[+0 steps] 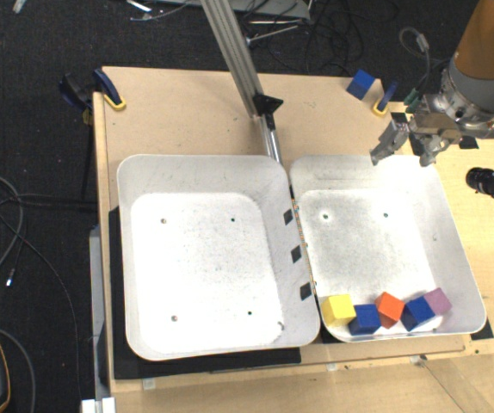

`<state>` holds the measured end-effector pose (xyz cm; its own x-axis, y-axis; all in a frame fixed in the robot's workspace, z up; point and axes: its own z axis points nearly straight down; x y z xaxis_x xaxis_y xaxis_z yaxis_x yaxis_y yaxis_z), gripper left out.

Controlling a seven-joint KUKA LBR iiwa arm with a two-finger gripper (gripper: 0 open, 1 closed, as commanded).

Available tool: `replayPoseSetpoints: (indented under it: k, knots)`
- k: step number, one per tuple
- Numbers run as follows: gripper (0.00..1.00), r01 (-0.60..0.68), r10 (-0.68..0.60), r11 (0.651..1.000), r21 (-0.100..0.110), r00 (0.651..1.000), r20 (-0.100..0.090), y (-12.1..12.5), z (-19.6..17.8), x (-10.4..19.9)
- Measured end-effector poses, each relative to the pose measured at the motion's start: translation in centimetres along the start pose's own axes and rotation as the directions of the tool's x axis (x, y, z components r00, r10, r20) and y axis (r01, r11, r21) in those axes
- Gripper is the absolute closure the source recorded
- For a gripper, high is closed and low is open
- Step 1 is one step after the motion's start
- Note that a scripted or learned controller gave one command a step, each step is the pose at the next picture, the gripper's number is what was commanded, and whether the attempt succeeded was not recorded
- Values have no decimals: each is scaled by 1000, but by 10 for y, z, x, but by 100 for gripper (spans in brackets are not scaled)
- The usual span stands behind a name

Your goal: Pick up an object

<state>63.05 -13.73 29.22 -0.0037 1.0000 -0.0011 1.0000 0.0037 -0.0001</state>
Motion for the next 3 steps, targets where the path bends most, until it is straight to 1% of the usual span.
replayPoseSetpoints:
  k: [1, 2, 3]
  knots:
    - [0, -6, 6, 1000, 2, 1000, 0, -22, 12, -10]
    - [0, 0, 0, 1000, -7, 1000, 0, -34, -43, 0]
    - [0, 4, -4, 1000, -2, 1000, -1, -3, -34, 43]
